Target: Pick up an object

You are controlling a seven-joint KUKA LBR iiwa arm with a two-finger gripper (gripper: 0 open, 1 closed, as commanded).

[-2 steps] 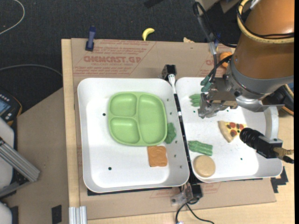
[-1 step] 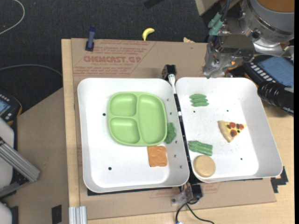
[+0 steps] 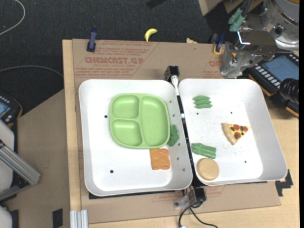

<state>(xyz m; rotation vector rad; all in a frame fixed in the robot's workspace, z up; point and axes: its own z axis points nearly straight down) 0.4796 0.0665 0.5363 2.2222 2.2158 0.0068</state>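
Above the right bin's [image 3: 266,127] far edge hover the fingers [image 3: 231,65].

Heads up, the arm [image 3: 285,13] is chopped off by the top and right edges, so you're just getting the wrist end. The tool [image 3: 233,63] sits above the right bin's [image 3: 266,127] far rim, but it's a blurry grey clump and you can't make out the fingers at all. The dark green piece [image 3: 173,135] beside the green divided plate [image 3: 140,120] is partly tucked under the plate's edge, so its shape is anyone's guess. Printing on the cardboard [image 3: 114,56] is partly covered by the left bin [image 3: 95,146].
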